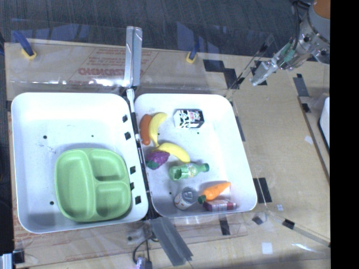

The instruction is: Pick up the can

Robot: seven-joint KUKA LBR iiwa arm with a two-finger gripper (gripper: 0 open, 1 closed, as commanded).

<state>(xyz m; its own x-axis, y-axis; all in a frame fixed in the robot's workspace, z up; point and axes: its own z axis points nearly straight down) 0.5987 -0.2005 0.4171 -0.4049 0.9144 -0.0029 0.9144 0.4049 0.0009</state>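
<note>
The can point(185, 197) lies in the right bin point(238, 150) near its near edge, just left of a carrot point(216, 191) and below a green bottle point(188, 170). The gripper point(259, 78) hangs over the tabletop point(280, 150) beyond the bin's far right corner, grasping nothing; whether it is released or clenched I cannot tell.

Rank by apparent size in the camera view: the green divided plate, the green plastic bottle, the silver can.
1. Green divided plate, by far the largest.
2. Green plastic bottle.
3. Silver can, smallest, though seen end-on, so its length is hidden.
</note>
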